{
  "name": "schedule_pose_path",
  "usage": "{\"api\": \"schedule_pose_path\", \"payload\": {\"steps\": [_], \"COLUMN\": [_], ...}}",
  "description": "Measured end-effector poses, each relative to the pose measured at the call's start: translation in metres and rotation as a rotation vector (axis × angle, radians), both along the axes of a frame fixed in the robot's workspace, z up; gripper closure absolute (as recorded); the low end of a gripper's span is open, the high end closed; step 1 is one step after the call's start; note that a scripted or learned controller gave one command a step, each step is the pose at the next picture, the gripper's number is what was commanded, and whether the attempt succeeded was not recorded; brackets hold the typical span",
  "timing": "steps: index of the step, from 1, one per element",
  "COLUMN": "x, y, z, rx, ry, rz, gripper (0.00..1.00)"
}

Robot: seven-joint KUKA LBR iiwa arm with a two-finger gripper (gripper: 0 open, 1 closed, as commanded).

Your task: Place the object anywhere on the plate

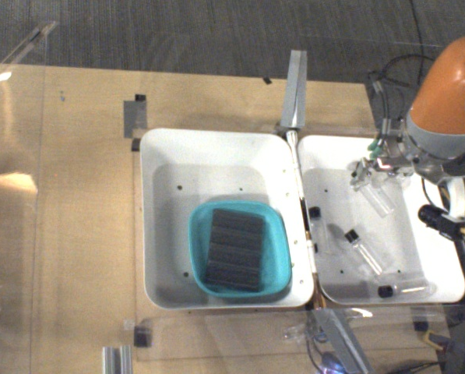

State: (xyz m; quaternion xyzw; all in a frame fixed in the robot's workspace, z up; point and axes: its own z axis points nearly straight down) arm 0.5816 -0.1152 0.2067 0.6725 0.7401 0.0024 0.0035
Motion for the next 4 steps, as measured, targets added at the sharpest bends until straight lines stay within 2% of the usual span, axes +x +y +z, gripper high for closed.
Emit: {"api": "schedule_pose_path", "payload": {"steps": [1, 2, 3, 4], "x": [-0.048, -0.017, -0.05, -0.05], "y": [0.075, 0.12, 0.198, 0.197], "z": [-0.022, -0.021, 0.015, 0.015], "rx": [0.001, 0.0, 0.0, 0.0], "ry": [0.005, 0.001, 0.001, 0.001], "rz": [0.181, 0.265, 0.337, 0.336], "gripper": [1.0, 1.0, 1.0, 0.0]}}
